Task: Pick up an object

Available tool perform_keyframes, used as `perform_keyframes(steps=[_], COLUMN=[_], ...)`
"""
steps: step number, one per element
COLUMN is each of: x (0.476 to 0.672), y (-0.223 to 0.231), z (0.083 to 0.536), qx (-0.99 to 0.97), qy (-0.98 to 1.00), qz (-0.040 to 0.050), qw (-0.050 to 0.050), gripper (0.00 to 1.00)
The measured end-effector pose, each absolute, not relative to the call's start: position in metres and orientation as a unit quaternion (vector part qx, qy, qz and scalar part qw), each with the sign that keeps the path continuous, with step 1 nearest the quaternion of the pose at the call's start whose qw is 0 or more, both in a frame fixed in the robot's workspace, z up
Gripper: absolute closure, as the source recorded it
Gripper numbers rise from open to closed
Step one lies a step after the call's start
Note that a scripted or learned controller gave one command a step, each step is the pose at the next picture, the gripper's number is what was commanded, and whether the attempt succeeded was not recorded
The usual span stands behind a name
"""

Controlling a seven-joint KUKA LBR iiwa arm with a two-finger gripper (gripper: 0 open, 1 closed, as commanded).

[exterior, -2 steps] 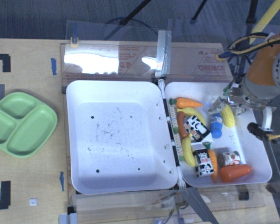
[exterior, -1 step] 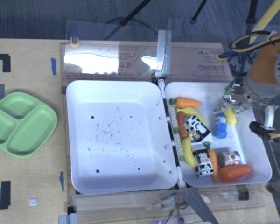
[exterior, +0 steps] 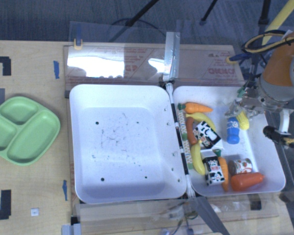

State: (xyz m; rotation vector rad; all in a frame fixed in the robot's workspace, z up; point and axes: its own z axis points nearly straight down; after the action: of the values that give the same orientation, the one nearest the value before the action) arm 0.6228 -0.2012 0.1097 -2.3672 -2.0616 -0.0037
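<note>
Overhead, the grey arm with its orange band [exterior: 283, 67] reached in from three o'clock, its gripper [exterior: 246, 106] poised over the right white plastic bin [exterior: 274, 155]. Whether it was released or clenched could not be told; a small yellow object [exterior: 243, 121] lay just below it, beside a blue bottle [exterior: 232, 130]. Toward six o'clock lay a yellow banana [exterior: 196, 158] and an orange carrot [exterior: 245, 180]. At nine o'clock, a green divided plate [exterior: 22, 129] sat on the wooden tabletop [exterior: 29, 190].
</note>
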Motion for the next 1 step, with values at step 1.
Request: perform_keyframes(steps=[1], x=[0.6445], y=[-0.1621], z=[0.0935], qx=[-0.84], qy=[-0.542], qz=[0.0052], qw=[-0.001], gripper=[1.0])
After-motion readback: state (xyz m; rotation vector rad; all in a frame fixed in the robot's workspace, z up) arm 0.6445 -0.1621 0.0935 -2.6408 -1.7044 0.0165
